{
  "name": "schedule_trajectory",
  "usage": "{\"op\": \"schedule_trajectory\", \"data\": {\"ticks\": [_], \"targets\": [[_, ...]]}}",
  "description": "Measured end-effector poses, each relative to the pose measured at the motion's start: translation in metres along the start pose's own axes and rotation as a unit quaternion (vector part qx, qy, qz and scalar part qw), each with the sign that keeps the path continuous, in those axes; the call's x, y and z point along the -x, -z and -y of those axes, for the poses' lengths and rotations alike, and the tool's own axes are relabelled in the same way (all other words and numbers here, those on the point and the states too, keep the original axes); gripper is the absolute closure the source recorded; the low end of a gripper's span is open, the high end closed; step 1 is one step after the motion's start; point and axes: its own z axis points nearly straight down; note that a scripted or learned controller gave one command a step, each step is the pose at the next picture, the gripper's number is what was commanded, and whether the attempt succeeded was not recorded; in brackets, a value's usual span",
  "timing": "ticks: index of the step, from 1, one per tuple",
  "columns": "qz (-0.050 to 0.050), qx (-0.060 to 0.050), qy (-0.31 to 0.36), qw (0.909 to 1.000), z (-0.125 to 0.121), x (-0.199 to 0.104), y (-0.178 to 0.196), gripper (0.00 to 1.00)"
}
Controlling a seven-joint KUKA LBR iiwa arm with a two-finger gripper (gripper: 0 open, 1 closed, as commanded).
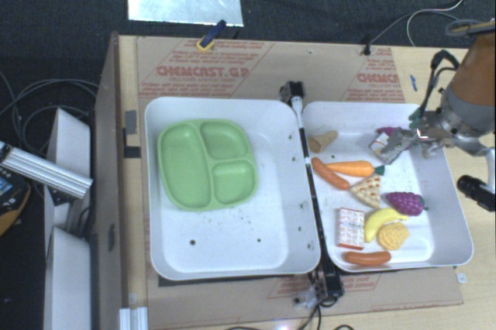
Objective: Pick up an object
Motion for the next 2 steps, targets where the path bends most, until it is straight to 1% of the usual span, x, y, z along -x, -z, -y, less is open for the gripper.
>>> {"op": "schedule_trajectory", "data": {"ticks": [1,2], "targets": [[0.0,-0.001,-0.001,1.0,0.046,-0.027,-0.045,0.0],[0.001,0.005,-0.001,1.0,0.08,-0.066,-0.101,0.0]]}}
